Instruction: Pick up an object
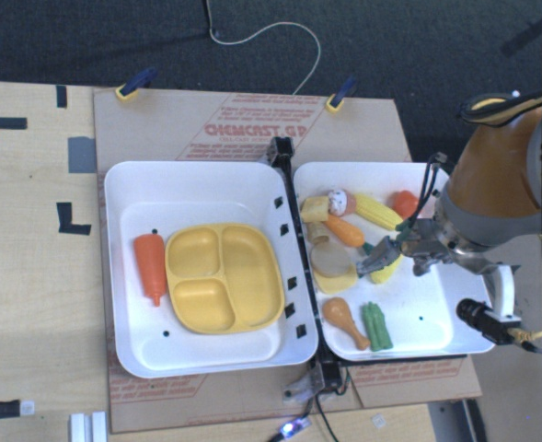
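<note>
The gripper (382,257) is seen low inside the right bin (436,325), reached in from the right. Its dark fingers (374,263) are set at a yellow piece (386,267) lying just beside the orange carrot (345,232) and the pale round item (333,262) — whether that piece is actually clamped, or how far the fingers are apart, cannot be told. A corn cob (377,212), a drumstick (342,320) and a green vegetable (376,327) are also found in this bin. In the left bin (123,191) a yellow divided plate (223,277) is placed, with an orange carrot-like toy (149,267) just beside it — both well apart from the gripper
</note>
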`<state>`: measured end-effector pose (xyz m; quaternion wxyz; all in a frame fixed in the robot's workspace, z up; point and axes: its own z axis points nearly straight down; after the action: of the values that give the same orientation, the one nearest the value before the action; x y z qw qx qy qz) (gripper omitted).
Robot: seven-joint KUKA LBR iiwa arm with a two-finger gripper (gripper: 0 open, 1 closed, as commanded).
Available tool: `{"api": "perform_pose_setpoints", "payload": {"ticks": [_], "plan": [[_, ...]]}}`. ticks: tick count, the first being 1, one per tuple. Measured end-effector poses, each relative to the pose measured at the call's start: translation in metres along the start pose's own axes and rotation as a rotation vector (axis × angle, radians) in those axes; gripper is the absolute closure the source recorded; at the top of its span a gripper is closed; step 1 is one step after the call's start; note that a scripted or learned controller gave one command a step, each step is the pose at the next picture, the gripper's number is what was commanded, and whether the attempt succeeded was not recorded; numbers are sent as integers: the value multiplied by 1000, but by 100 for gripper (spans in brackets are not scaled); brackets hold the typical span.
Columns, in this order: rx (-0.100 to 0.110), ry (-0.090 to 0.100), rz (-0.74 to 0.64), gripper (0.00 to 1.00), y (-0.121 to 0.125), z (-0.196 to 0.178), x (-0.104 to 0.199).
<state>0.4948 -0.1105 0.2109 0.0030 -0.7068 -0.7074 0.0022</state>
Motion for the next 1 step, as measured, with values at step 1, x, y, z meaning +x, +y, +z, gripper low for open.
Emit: {"api": "perform_pose_setpoints", "payload": {"ticks": [1], "plan": [[2, 0, 1, 0, -7, 63, -2]]}}
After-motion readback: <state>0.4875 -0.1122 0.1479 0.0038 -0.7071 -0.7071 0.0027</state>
